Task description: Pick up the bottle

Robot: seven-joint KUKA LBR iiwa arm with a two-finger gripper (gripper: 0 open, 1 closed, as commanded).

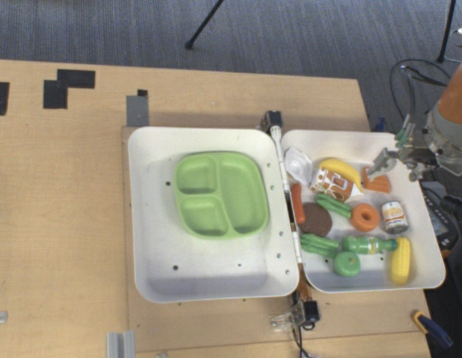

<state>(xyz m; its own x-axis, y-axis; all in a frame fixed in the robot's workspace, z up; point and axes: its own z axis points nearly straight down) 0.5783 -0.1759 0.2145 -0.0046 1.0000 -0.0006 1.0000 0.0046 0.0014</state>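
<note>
The left bin [152,222] at frame centre holds a green divided plate [219,194]. In the right bin [432,274], the green bottle [363,245] lies on its side at lower right — between an orange ring [364,216] and a corn cob [400,260]. The gripper [398,162] hangs at the bin's upper right edge, jaws spread apart, grasping nothing.
</note>
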